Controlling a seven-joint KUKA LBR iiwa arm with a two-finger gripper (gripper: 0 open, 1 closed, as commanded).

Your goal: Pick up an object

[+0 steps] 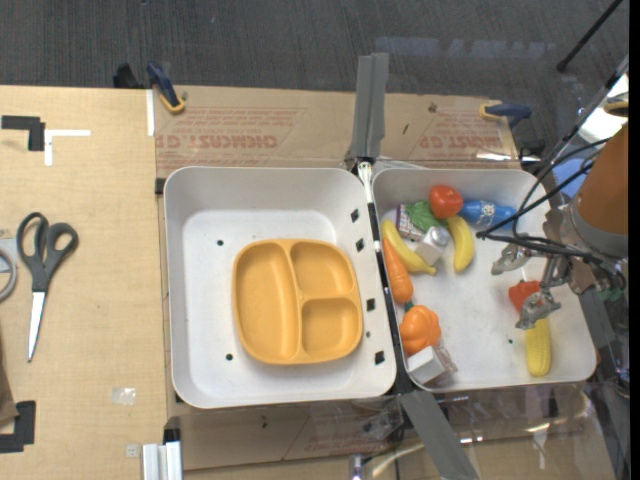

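Note:
My gripper (523, 284) hangs over the right part of the right bin (470, 373), and its two fingers stand apart, open. A small red object (522, 293) lies under the gap between them; I cannot tell if either finger touches it. Just in front of the gripper lies a yellow corn cob (538, 349). To its left are two bananas (459, 243), an orange carrot (399, 279), an orange pepper (420, 323), a red tomato (446, 202), a blue bottle (491, 211), a green and purple packet (414, 217) and a white box (431, 366).
The left bin (200, 268) holds a yellow divided plate (297, 300). Scissors (41, 268) lie on the bench at the far left. Black cables (520, 236) run from the arm across the right bin's back right.

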